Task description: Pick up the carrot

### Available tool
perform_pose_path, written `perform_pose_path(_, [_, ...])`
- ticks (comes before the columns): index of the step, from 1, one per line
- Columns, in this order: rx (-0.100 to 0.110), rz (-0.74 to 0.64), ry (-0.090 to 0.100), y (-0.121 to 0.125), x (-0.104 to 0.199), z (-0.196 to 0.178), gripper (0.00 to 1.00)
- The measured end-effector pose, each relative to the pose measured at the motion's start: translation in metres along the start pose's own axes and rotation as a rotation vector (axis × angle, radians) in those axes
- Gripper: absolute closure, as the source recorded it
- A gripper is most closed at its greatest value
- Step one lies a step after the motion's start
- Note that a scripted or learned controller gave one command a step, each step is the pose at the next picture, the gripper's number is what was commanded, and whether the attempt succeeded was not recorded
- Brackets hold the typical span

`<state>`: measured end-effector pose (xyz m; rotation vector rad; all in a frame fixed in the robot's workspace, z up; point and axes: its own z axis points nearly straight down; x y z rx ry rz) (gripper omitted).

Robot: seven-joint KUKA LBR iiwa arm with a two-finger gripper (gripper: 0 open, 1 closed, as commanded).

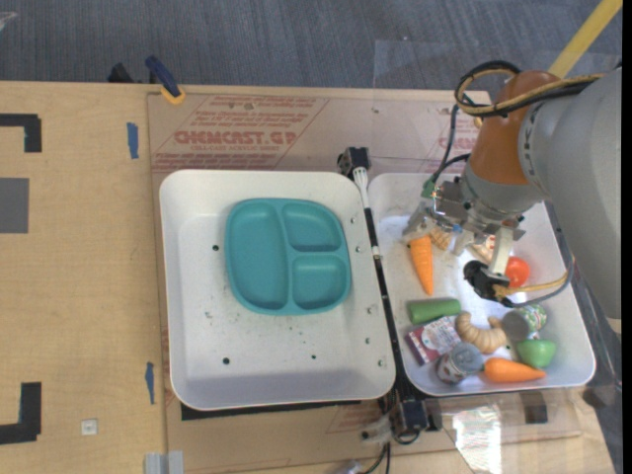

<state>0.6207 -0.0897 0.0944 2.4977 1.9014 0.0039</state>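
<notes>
The grey two-finger gripper (446, 231) hung over the right-hand shallow white bin (585, 344), just beside the small orange carrot (423, 263) (fingers possibly apart, I couldn't tell).

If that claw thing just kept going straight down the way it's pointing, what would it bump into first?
Probably the carrot in the right bin. The gripper points down above the carrot's upper end, slightly to its right, so it may instead meet the bin floor beside it; depth is hard to judge from this slanted view.
</notes>
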Motion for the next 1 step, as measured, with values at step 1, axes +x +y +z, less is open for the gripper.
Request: perform_pose_path(1, [0.008,-0.001,-0.003,-0.0021,-0.0005,-0.0075,1.0])
